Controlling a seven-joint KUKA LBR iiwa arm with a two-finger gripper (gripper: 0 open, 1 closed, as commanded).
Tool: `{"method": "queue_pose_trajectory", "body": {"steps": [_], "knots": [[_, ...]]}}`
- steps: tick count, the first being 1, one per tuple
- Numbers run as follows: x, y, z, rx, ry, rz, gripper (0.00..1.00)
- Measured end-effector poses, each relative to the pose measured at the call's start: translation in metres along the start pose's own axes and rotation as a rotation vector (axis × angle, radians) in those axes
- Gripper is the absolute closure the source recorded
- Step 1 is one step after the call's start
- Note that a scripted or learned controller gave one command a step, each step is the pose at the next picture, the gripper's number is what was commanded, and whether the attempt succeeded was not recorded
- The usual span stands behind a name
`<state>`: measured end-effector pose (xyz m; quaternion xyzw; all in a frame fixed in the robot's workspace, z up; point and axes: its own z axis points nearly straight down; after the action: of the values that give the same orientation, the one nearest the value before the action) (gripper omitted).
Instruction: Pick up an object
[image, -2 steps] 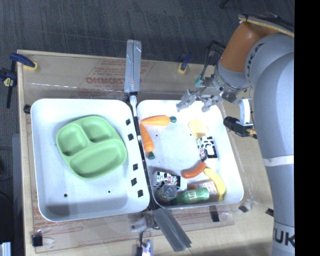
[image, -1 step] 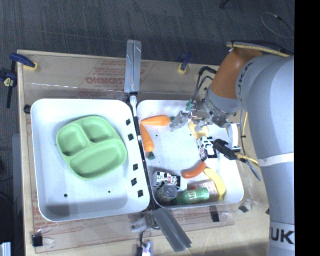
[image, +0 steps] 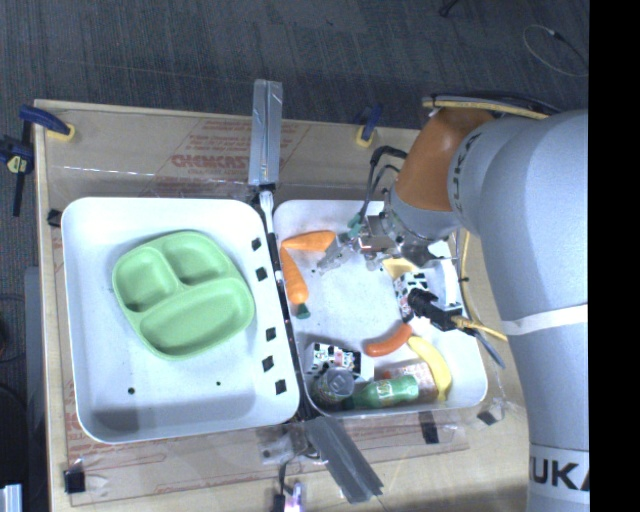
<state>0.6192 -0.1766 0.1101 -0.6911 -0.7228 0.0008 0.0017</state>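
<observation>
My gripper (image: 350, 246) hangs low over the back of the right bin (image: 350, 300), just right of an orange carrot (image: 310, 241). A second carrot (image: 293, 279) lies along the bin's left wall. Toward the front lie a red-orange sausage (image: 388, 341), a banana (image: 431, 363), a green bottle (image: 386, 392), a round can (image: 336, 384) and a small printed card (image: 334, 355). A yellow piece (image: 400, 268) sits partly under the wrist. Nothing can be seen held by the gripper.
The left bin (image: 90, 390) holds a green divided plate (image: 183, 292). A raised divider (image: 272, 300) with black clips separates the two bins. The grey arm (image: 520, 250) covers the right bin's right side. Bare white floor shows in the middle of the right bin.
</observation>
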Motion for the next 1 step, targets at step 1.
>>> {"method": "queue_pose_trajectory", "body": {"steps": [1], "knots": [[-0.0083, 0.0376, -0.0355, -0.003, -0.001, -0.033, 0.0]]}}
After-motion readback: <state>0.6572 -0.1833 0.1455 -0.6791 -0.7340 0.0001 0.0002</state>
